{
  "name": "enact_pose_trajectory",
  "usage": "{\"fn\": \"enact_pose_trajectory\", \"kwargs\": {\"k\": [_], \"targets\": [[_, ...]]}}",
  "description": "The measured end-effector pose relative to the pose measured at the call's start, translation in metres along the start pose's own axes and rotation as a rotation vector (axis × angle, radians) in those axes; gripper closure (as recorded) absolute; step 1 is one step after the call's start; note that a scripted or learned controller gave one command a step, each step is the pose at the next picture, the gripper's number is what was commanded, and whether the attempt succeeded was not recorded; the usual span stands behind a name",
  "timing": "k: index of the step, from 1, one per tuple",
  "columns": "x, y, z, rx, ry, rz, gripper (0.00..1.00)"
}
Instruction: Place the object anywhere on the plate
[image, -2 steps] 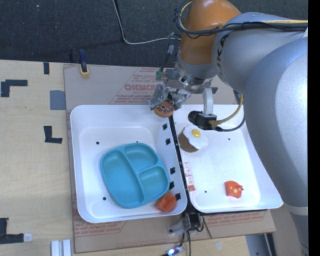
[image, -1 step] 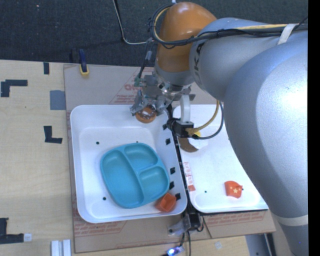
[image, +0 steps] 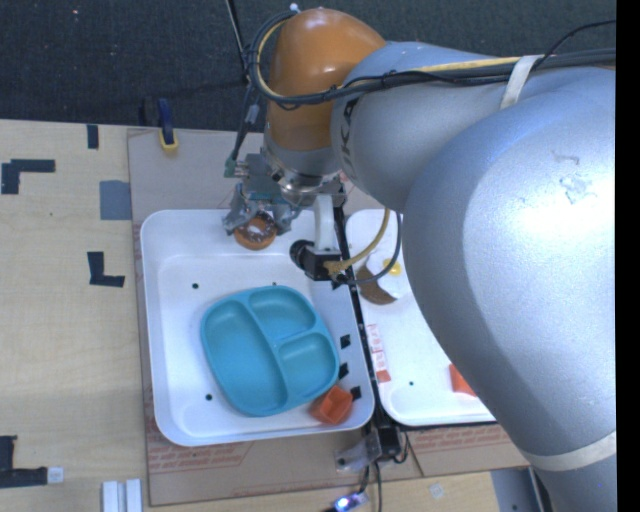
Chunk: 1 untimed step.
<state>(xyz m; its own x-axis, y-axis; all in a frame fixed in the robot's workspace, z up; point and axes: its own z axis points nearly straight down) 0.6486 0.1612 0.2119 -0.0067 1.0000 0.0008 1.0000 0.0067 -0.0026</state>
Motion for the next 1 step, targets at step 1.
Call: {"fn": "enact_pose_trajectory", "kwargs": {"k": [1], "targets": [[-0.0033, 0.0005, -0.0008, 0.000, -0.001, 0.004, 0.00]]}}
